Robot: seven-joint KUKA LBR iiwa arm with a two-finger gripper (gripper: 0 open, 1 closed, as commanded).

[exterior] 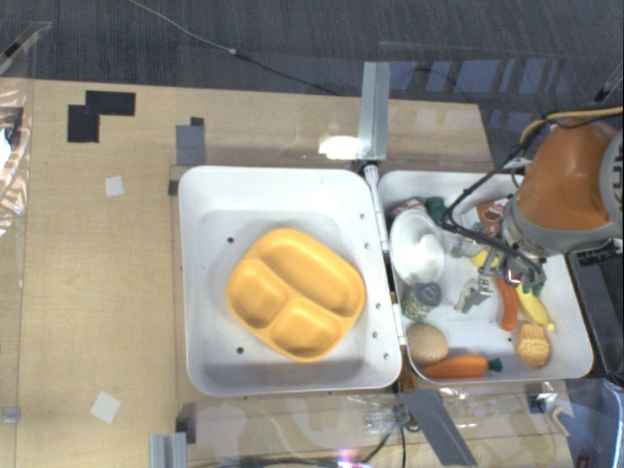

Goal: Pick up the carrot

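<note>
Two orange things lie in the right bin (581, 357): the carrot (454, 367) along its near wall, and a smaller piece (509, 306) just under the gripper (485, 283). Whether that gripper grasps anything, I cannot tell. Judged so, the step is the approach; next it must shift toward the near wall and descend.

Light wood surface (88, 291) w/ black L-shaped mark (96, 115) near top left & small pale paper squares (115, 185). Dark grey carpet floor (292, 13) beyond far edge, thin cable (156, 16) running across it. Metal upright post (374, 110) at centre back. Bright glare spot (338, 147) beside post.
</note>
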